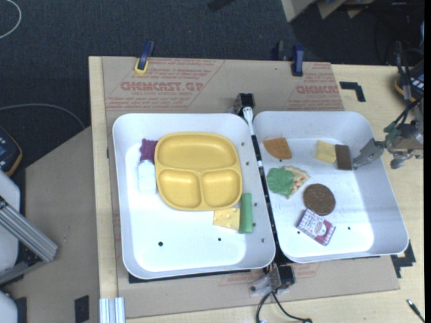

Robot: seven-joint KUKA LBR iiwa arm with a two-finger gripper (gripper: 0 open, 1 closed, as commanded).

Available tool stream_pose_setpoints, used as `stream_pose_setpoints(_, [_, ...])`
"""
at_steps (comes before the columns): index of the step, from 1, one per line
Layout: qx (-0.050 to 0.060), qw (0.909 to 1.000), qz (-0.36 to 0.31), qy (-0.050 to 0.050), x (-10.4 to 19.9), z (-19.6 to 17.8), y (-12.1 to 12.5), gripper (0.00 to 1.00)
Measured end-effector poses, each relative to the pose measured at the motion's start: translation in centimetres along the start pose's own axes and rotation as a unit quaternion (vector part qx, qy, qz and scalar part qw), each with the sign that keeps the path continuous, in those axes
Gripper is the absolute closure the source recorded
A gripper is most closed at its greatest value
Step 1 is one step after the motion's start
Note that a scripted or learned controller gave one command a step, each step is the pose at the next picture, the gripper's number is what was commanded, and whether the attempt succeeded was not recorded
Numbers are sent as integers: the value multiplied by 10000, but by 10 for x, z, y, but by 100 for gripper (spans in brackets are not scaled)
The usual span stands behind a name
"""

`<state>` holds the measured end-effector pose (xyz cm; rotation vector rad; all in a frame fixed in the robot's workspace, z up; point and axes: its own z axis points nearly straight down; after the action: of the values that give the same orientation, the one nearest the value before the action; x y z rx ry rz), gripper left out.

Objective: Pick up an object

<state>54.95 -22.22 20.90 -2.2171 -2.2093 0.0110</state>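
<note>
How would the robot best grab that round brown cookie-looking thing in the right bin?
Probably straight from above, closing across the rim of the round brown disc. It lies flat, so only its edge gives a hold, and any direction works. The red packet sits close below it, so spanning it left to right looks safest.

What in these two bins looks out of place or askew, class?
Little stands out. The yellow divided tray sits slightly crooked in the left bin, with a green stick and a yellow wedge tucked against its lower edge. Nothing looks spilled or broken.
</note>
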Motion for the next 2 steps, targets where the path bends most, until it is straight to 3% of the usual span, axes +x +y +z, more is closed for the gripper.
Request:
stream_pose_setpoints(1, [-68, 10000, -18, -19, 0, -8, 3, 0])
stream_pose_setpoints(2, [-30, 10000, -18, 0, 3, 56, 1, 0])
